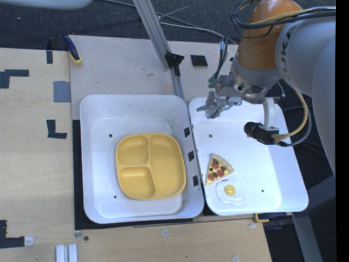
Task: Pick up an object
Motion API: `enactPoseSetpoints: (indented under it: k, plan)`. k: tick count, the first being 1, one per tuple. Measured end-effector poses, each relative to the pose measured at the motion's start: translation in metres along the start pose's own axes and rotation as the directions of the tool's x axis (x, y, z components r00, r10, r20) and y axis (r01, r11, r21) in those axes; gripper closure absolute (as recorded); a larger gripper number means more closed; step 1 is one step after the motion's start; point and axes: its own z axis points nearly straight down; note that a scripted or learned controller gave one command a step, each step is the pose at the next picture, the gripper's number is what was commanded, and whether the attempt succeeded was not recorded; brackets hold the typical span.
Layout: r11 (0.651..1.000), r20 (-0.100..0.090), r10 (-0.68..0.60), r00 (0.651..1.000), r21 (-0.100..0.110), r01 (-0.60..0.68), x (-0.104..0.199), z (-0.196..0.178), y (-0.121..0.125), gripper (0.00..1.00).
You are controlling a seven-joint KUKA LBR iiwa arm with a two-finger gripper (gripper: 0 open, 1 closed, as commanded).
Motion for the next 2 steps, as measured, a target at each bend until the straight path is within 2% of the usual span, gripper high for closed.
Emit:
enactPoseSetpoints:
  k: [1, 2]
  plan:
    - [1.0, -0.001, 0.0, 1.0, -0.001, 0.0, 0.052, -0.004, 0.004, 1.0]
    - [1.0, 0.001, 0.002, 1.0, 0.001, -0.002, 0.095, 0.01, 0.007, 1.0]
